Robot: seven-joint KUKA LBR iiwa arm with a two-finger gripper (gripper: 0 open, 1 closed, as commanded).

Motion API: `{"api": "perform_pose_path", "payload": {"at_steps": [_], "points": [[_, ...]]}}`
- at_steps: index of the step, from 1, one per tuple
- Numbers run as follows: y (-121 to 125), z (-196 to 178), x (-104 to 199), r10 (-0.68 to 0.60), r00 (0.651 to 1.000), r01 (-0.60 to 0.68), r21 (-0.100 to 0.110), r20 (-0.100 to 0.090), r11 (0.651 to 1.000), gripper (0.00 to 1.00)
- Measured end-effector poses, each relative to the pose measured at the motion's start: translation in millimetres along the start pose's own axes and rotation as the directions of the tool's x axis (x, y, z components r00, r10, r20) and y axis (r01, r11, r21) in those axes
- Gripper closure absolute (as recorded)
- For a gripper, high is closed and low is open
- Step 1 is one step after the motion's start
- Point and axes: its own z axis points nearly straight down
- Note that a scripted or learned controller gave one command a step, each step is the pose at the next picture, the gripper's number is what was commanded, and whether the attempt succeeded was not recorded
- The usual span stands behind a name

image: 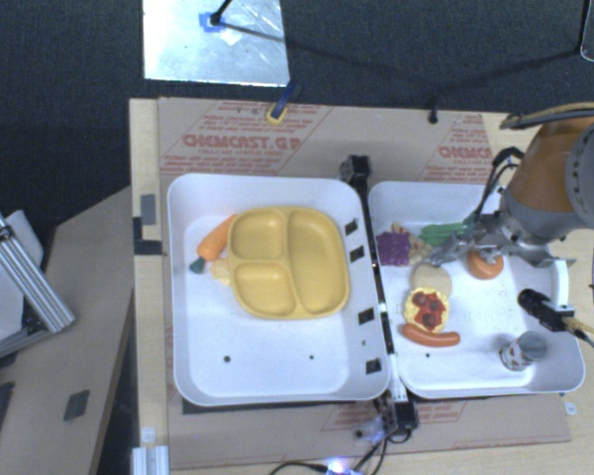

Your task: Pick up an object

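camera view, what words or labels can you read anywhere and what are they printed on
"CHEMCAST GP" in red, on the brown protective sheet under the bins, above the left bin.
The same red print shows in part above the right bin, reading roughly "CHEMCAST"; the rest is cut off or too blurred.
Fainter red print runs along the sheet's front edge, too small to read.
No readable text on the toys or the yellow plate.

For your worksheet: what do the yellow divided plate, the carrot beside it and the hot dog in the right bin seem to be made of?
Plate: probably moulded plastic; even yellow colour, soft sheen, rounded compartments.
Carrot: likely toy plastic; flat, uniform orange, smooth surface.
Hot dog: apparently plastic too; glossy, single-tone red-orange. Rubber cannot be ruled out for these two.
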Motion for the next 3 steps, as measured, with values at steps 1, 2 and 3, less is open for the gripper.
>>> {"api": "perform_pose_path", "payload": {"at_steps": [1,2,3], "points": [[2.2,-12.8,-1.5,-0.001,1.000,0.001,-0.011,0.006,1.000,1.00],[13.2,-64.0,2.9,-0.002,1.000,0.002,0.000,0.001,1.000,1.00],[18.3,-109.0,-1.2,-0.002,1.000,0.002,0.000,0.001,1.000,1.00]]}}
